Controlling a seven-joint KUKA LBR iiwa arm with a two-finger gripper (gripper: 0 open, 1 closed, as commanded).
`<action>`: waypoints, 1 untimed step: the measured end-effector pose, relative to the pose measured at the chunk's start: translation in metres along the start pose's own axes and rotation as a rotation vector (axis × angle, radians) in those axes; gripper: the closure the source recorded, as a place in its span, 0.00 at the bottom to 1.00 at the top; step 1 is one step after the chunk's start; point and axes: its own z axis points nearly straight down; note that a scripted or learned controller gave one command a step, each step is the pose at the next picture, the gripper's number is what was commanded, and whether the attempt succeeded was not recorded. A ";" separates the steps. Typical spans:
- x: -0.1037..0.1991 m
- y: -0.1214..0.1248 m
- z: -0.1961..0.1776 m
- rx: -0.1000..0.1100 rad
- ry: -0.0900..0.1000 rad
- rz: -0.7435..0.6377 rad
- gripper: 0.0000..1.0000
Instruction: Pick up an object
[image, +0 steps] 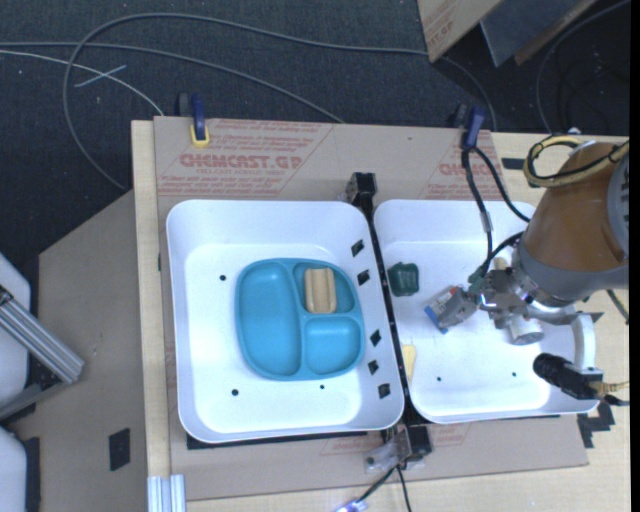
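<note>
The gripper (447, 308) hangs low over the right bin (470, 395); whether it grips anything I cannot tell. A dark green object (404, 279) lies near it by the divider. Left bin (200, 300) holds a blue tray (285, 325) bearing a tan block (319, 290).

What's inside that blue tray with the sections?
The blue tray sits in the left bin. A tan block lies in its upper right compartment. Whatever is beneath the block or the tray is covered.
</note>
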 end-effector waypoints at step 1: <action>0.001 -0.001 0.064 0.001 0.001 -0.001 0.00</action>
